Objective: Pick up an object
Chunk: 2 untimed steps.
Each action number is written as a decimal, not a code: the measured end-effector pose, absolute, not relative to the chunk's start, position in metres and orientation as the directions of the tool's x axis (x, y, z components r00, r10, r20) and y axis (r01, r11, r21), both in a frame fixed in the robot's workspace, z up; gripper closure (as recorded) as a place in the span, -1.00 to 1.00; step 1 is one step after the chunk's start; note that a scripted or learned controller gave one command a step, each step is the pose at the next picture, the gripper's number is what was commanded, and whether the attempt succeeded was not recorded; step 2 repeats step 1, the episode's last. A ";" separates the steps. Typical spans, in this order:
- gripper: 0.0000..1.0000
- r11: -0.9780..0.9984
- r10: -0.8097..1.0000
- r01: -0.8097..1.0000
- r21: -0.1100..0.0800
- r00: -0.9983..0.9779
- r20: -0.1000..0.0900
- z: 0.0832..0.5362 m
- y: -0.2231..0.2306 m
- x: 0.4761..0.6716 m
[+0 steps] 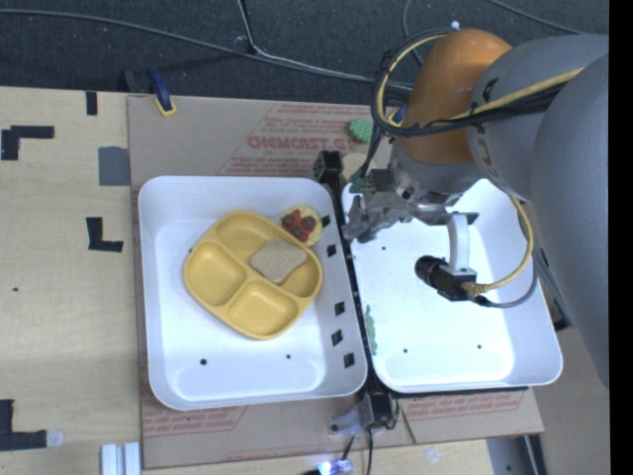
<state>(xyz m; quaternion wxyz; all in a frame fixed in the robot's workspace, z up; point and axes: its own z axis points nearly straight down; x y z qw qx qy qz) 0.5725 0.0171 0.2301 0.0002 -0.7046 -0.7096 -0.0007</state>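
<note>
A yellow divided plate (237, 285) lies in the left bin (173, 364). A tan slice of bread (278, 259) rests on the plate's middle. Something red, like berries (300, 225), sits at the plate's far right rim. My gripper (364, 218) hangs low over the far left corner of the right bin (465, 354), close to the divider between the bins and just right of the red item. I see nothing held in it. A small green scrap (369, 318) lies at the right bin's left wall.
The grey arm with its orange band (450, 87) covers the far part of the right bin. A black cable fitting (440, 275) hangs over that bin's middle. A green object (361, 129) lies on the cardboard behind the bins.
</note>
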 end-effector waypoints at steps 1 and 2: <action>1.00 0.007 1.000 1.000 -0.001 -0.007 0.001 0.226 0.073 0.589; 1.00 0.007 1.000 1.000 -0.001 -0.007 0.001 0.226 0.073 0.589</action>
